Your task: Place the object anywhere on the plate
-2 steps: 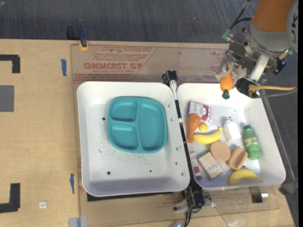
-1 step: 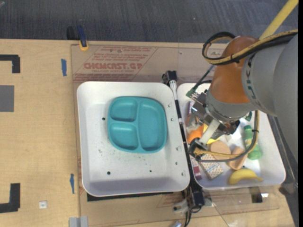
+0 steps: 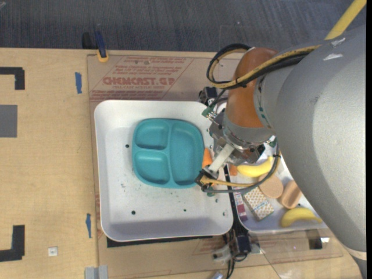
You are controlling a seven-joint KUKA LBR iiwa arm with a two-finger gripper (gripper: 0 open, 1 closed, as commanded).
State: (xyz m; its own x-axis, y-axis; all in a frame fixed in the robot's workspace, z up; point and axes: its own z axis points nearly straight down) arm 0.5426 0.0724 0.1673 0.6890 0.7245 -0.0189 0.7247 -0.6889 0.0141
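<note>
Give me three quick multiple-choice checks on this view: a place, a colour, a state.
1. The plate lies: A in the view's left bin; B in the view's right bin; C on the bare bench.
2. The plate is: A red; B teal; C white.
3. The plate lies: A upside down; B on edge; C flat, compartments up.
Key: 1 A, white bin floor shows around it; 2 B, teal against the white; 3 C, its three hollows face the camera.
</note>
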